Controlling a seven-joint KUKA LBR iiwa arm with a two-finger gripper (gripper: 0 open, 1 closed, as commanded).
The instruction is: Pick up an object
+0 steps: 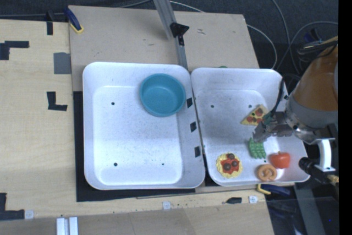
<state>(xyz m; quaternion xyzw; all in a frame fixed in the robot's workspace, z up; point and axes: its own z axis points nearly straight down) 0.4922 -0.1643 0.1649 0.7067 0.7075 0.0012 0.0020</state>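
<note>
Two white bins sit side by side on the tabletop (126, 30). At the far right corner of the left bin (104, 135) stands a blue bowl (162, 94), upright and well apart from everything else. Inside the right bin (225, 96) lie five small toys, all gathered toward its near right part: a pizza slice (253, 116), a green piece (256, 148), a red tomato (280, 159), a brown ring (267, 173) and a round yellow pizza (229, 165). Reaching in from the right over the bin's right rim, the arm (319, 91) carries the hand (266, 130) low inside the right bin. It hangs between the pizza slice and the green piece: the slice lies just beside it on the far left, and the green piece lies just below it on the near side, perhaps touching the fingertips, though the dark metal blurs into the toy there. Whether the fingers are spread or closed cannot be told from this angle, and nothing is clearly seen between them. Just right of the green piece is the tomato, with the ring just beside it at the bin's near rim. Farther left, near the near wall and apart from the hand, lies the round pizza.
</note>
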